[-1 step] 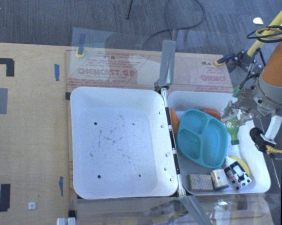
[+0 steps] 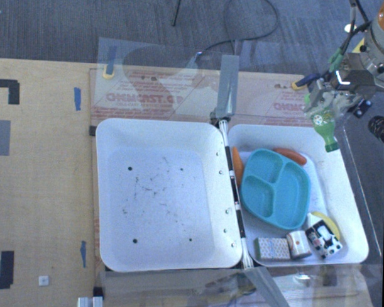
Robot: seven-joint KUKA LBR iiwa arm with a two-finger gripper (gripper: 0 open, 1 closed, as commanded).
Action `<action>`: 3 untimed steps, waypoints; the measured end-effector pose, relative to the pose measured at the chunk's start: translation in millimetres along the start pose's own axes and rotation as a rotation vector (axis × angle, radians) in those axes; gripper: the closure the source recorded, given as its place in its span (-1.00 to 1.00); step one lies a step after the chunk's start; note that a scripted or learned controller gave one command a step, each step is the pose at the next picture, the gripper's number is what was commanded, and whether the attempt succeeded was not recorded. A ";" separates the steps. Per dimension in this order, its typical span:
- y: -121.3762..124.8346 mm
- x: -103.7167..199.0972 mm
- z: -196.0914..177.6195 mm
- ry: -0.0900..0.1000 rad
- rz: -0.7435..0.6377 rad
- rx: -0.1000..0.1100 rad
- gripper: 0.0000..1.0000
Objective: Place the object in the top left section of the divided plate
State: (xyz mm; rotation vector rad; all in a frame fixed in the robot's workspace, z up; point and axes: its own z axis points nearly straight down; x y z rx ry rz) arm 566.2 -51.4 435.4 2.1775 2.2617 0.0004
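A teal divided plate (image 2: pixel 265 212) with three sections lies in the right bin (image 2: pixel 356 237). My gripper (image 2: pixel 324 116) hangs over that bin's back right corner, well above the plate and to its upper right. It is shut on a small green object (image 2: pixel 326 132), which dangles from the fingertips with its lower end over the bin's rim. The arm's wrist fills the top right corner of the view.
Around the plate lie an orange carrot (image 2: pixel 291 156) behind it, another orange piece (image 2: pixel 237 165) at its left, and a banana (image 2: pixel 326 222), a black-and-white toy (image 2: pixel 324 240), a small can (image 2: pixel 297 243) and a speckled block (image 2: pixel 272 248) in front. The left bin (image 2: pixel 103 178) adjoins.
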 end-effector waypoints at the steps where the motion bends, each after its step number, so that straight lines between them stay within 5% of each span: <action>1: -2.5 155.5 35.2 0.001 -0.057 0.003 1.00; 2: 61.9 159.9 120.6 0.001 -0.015 0.002 1.00; 3: 12.7 219.7 144.4 0.002 -0.044 0.003 1.00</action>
